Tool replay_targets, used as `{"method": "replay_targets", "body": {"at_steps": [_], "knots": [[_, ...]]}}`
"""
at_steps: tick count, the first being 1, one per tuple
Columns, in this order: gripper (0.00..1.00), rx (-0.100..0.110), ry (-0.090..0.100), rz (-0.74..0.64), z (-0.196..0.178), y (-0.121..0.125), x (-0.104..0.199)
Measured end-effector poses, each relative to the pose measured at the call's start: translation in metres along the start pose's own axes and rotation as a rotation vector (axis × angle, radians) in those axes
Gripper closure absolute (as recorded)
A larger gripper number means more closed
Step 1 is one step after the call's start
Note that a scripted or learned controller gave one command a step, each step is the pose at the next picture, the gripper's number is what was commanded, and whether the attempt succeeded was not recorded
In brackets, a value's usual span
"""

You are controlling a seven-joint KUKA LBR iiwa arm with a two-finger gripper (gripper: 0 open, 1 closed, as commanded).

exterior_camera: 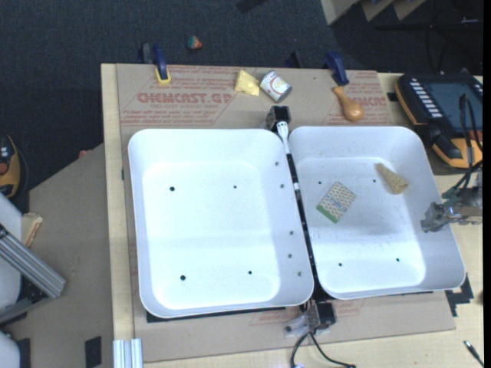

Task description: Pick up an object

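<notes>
The left bin (215,221) holds nothing to grasp; the right bin (368,213) carries a flat patterned card (336,202) near its centre and a tan wedge (392,179) further right. The hand (439,217) sits at the bin's right rim, grip state indeterminable. Risk: the card lies flat, so fingers may skid off it.

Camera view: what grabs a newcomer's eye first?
Two shallow white bins side by side on the bench dominate: the left bin and the right bin. In the right bin lie a small green-patterned card near the middle and a tan wedge-shaped piece toward the back right. The hand sits at that bin's right rim.
</notes>
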State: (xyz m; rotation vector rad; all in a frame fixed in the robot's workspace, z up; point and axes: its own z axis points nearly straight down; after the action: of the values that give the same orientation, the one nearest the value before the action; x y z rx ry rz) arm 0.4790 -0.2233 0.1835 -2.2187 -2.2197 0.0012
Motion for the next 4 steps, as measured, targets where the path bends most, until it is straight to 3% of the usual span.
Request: {"method": "replay_targets", "body": {"at_steps": [2, 4], "knots": [[1.00, 0.001, 0.000, -0.001, 0.022, 0.013, 0.000], [1.00, -0.004, -0.003, 0.000, 0.006, 0.001, -0.001]]}}
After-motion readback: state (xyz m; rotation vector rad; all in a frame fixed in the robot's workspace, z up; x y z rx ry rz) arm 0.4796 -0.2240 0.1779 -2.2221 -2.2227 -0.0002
